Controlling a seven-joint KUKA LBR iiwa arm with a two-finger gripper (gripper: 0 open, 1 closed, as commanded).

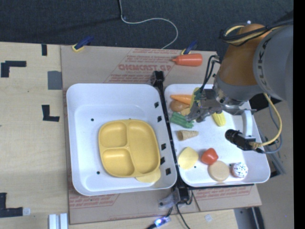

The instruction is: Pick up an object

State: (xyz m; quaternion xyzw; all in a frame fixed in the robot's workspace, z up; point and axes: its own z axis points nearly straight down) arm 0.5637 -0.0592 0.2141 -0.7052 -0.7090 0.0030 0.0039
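Grey gripper [198, 112], grip state unclear, hangs over a green pod [181, 120]; carrot [181, 98] and corn [218, 119] crowd close; it may snag a neighbour.

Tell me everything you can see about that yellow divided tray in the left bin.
The yellow divided tray looks like smooth moulded plastic, a rounded rectangle with three compartments: two on its left side and a longer one on its right. It lies flat and slightly turned on the floor of the left bin, toward the lower middle. Nothing sits in its compartments. A pale yellow flat piece pokes out from under its lower right corner.
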